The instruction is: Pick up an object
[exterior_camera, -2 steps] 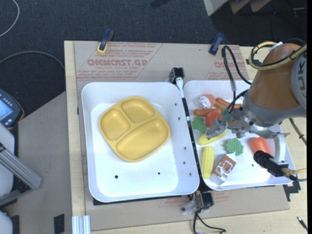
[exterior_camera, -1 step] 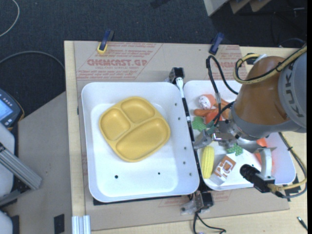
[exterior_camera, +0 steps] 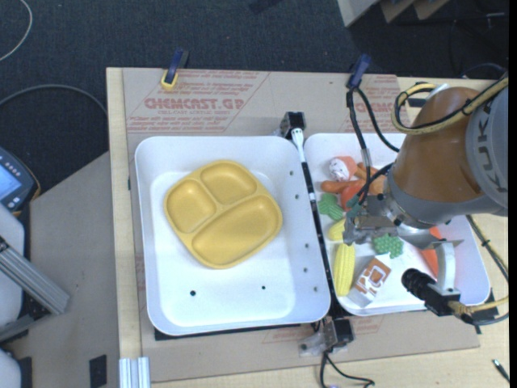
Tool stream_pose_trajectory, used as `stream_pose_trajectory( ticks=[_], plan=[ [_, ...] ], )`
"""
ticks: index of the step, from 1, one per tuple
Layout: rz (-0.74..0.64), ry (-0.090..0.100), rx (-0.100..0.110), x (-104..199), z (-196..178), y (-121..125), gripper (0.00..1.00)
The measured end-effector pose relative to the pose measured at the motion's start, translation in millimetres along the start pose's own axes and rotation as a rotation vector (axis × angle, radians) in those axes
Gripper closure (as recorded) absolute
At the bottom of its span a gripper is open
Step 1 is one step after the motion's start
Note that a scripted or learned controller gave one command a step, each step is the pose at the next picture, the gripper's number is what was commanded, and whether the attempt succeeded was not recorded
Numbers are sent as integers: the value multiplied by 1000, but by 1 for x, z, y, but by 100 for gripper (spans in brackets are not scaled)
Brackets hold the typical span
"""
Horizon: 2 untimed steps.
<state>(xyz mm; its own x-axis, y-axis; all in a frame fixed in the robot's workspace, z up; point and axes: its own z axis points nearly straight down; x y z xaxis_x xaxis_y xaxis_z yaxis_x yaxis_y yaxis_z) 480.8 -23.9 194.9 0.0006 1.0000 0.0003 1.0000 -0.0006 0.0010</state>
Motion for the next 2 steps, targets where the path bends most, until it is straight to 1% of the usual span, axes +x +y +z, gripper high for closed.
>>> stream_pose_trajectory(
  ticks=[1, 2],
  plan=[
    [-13, 5, 1, 120, 11, 4, 100],
    [-8, 6, -7, 194, -104, 7, 100]
  ],
)
